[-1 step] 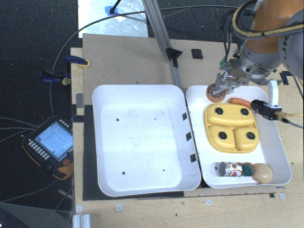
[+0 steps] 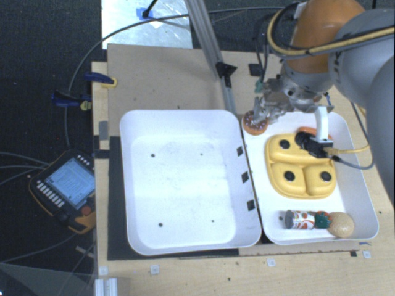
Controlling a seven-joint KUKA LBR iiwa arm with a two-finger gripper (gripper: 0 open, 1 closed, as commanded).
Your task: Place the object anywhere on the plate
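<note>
A yellow sectioned plate (image 2: 302, 165) with three dark dots lies in the right bin (image 2: 370, 217). My gripper (image 2: 261, 117) hangs over that bin's far left corner, left of the plate. A small brown round object (image 2: 253, 126) sits at its fingertips, overlapping the bin's rim, and the fingers look shut on it. The object is apart from the plate, off its upper left edge.
In the right bin's near end lie a small labelled can (image 2: 301, 219) on its side and a beige round thing (image 2: 340, 224). An orange thing (image 2: 306, 131) peeks out at the plate's far edge. The left bin (image 2: 179, 177) adjoins on the left.
</note>
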